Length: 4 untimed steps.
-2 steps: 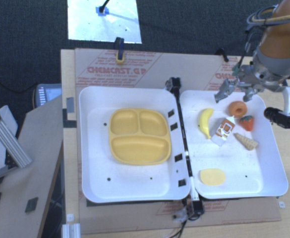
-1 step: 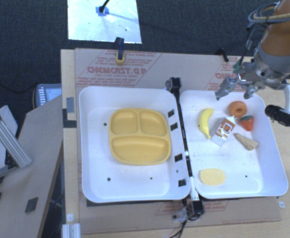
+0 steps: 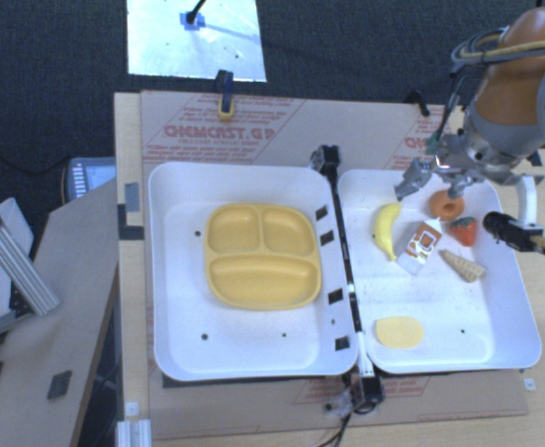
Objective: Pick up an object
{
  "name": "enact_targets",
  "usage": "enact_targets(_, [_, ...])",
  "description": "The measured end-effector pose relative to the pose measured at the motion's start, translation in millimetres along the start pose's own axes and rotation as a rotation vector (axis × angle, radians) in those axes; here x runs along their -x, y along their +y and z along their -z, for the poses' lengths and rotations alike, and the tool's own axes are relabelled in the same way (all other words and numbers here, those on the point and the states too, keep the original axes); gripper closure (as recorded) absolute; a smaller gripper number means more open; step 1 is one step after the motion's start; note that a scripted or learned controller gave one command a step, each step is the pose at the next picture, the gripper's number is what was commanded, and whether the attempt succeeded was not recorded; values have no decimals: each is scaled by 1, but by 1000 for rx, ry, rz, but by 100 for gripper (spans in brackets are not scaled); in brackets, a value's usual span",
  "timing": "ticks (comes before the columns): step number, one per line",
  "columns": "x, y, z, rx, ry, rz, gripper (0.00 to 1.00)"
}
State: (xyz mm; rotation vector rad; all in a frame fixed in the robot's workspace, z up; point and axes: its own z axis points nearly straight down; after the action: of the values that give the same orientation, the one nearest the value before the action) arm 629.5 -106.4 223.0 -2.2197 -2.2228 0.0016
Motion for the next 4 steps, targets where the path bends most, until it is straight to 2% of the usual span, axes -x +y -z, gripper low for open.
enact_targets(1, [-7, -8, -51, -1, 1, -1, 0])
enact_targets(2, [-2, -2, -109, 4, -1, -1, 0])
enact_targets(3, [-1, 0, -94, 9, -1, -1, 100])
enact_targets(4, [1, 2, -50, 7, 0, 1, 100])
